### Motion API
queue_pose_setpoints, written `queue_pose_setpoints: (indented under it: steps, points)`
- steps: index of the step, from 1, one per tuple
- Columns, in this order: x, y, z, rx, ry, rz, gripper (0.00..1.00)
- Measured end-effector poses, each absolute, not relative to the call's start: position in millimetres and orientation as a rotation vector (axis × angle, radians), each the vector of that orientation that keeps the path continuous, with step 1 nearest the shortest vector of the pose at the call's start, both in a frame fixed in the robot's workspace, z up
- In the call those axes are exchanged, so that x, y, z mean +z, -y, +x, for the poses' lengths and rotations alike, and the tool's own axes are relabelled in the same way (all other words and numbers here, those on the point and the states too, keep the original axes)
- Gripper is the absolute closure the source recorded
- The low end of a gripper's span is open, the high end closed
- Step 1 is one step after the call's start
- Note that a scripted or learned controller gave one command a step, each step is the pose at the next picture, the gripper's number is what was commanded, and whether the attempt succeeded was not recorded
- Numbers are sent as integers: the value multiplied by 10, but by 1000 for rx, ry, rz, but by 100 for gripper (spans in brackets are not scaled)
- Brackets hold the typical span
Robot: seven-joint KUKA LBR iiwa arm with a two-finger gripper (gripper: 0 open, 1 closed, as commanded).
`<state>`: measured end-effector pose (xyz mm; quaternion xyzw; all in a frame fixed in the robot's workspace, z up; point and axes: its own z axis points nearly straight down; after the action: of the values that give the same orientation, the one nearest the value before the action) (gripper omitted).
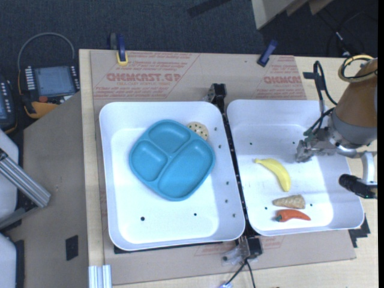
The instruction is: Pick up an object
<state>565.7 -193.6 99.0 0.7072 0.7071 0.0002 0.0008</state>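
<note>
My gripper [304,152] hangs low over the right bin [258,116], a little right of and above the yellow banana [275,172]. A tan, bread-like piece [288,202] and a red pepper [293,216] lie near that bin's front edge. In the left bin [114,161] sits a blue divided plate [173,159], with a round cookie [198,129] tucked at its far right corner. Nothing shows between the fingers.
The arm with its orange band [359,104] comes in over the right bin's right rim. A black clamp [217,92] sits between the bins at the back. A cable loop and a pendant [51,80] lie off the bench to the left.
</note>
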Motion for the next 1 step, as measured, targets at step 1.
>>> queue_pose_setpoints:
  steps: [1]
  points:
    - [1427,1937,5708,4,-2218,2216,100]
